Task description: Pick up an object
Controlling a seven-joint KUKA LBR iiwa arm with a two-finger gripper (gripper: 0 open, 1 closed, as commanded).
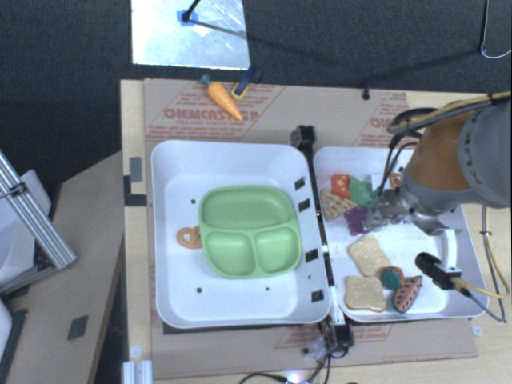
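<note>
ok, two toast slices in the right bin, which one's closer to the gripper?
The upper toast slice, just below the gripper. The other toast slice lies further down, at the bin's front edge beside the watermelon wedge.

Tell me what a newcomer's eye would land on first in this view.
The green divided plate in the middle of the left bin stands out most, with a small pretzel beside its left edge. Next comes the grey and orange arm reaching over the right bin, above a scatter of toy food. An orange carrot lies on the bench behind the bins.
</note>
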